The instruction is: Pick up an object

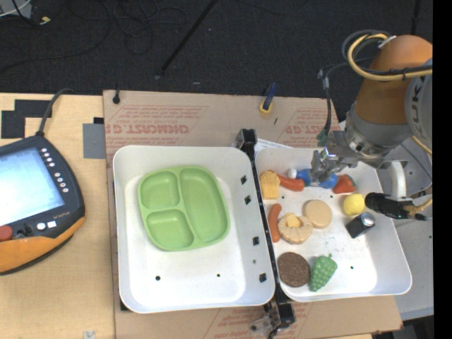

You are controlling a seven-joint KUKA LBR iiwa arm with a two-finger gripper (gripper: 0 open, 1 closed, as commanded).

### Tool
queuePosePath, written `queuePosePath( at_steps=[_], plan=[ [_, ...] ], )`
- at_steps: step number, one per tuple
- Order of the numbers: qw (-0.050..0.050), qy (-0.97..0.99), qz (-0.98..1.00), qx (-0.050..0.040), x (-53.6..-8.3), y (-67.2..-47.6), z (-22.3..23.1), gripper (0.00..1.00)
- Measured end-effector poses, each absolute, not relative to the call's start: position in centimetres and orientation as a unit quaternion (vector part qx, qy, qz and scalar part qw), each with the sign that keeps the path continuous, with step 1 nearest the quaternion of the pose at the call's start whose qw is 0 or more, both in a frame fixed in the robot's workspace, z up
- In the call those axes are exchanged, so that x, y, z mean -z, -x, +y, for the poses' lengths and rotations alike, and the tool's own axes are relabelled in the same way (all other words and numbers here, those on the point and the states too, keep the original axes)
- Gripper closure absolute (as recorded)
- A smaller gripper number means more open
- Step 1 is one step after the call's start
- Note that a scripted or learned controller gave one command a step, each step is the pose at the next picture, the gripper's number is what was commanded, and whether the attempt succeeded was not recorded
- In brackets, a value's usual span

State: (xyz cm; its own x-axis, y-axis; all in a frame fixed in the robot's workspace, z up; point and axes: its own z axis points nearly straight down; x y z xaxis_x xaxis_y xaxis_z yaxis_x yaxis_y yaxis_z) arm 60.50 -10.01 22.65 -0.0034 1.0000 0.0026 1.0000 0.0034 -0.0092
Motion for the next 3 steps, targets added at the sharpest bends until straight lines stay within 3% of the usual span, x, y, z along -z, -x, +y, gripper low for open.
queuePosePath(
  at_steps=[2, 3],
  plan=[
    [0.005, 0.706, -0.708, -0.0039, -20.9, -54.2, -2.0, 1.00],
    [0.005, 0.706, -0.708, -0.0034, -21.5, -52.3, 1.8, 1.00]
  ],
)
